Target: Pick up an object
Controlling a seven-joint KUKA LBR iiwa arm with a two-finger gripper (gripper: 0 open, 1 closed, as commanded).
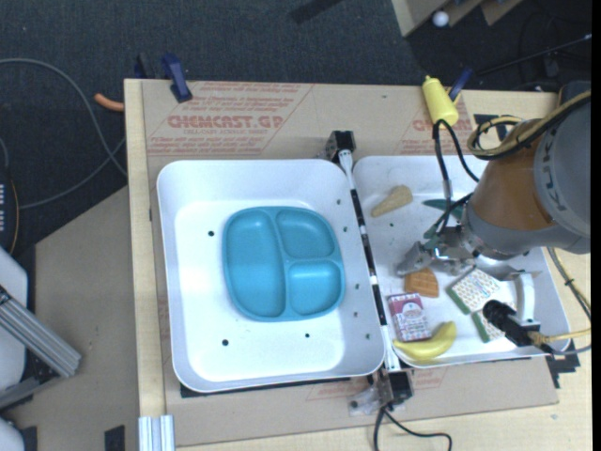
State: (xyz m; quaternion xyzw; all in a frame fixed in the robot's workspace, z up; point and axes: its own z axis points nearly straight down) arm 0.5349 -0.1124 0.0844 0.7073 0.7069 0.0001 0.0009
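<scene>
Now, gripper (423, 256): low in the right bin (394, 172), grip state unclear.
Cracker (423, 283): just below it.
Progress: nothing visibly lifted; pick remains.

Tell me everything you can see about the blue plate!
The blue plate is a rounded tray that looks like smooth plastic, light blue all over. Raised ridges split it into three sections: one long one on the view's left and two smaller ones on the right. It lies flat, slightly turned, near the middle of the left white bin. It touches only the bin floor. The gripper is over in the other bin, far from it.
</scene>
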